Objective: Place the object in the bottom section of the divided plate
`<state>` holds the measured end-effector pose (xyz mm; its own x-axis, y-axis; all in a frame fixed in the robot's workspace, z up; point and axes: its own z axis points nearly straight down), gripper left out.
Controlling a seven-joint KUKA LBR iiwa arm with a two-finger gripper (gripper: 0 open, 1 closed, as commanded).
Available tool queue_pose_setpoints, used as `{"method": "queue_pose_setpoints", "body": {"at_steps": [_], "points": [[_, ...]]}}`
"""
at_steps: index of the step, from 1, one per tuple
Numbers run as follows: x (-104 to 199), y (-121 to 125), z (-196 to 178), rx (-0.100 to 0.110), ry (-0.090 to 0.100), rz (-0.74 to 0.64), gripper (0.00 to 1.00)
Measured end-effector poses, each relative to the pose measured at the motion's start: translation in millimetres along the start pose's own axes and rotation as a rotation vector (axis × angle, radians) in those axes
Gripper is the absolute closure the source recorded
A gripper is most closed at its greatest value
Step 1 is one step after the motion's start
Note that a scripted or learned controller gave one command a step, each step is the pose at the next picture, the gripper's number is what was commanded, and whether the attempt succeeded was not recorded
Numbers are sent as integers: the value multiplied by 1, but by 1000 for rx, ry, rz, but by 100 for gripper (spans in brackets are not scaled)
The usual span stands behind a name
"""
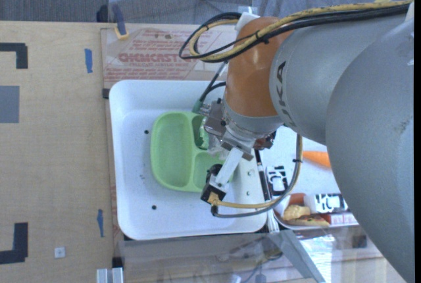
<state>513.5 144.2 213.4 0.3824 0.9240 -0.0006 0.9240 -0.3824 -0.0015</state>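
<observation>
Gripper hovers over the green divided plate; whether open or closed, cannot tell.

Scene being lit brightly from above. Shallow white plastic bin being slightly washed out by glare. Soft shadow being cast by large grey metal arm over pale green divided plastic plate. Fine detail being softened throughout.
</observation>
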Motion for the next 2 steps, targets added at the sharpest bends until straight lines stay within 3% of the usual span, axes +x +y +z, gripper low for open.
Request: {"method": "queue_pose_setpoints", "body": {"at_steps": [1,2], "points": [[45,-57,8,4,-2,56,100],[45,-57,8,4,-2,56,0]]}}
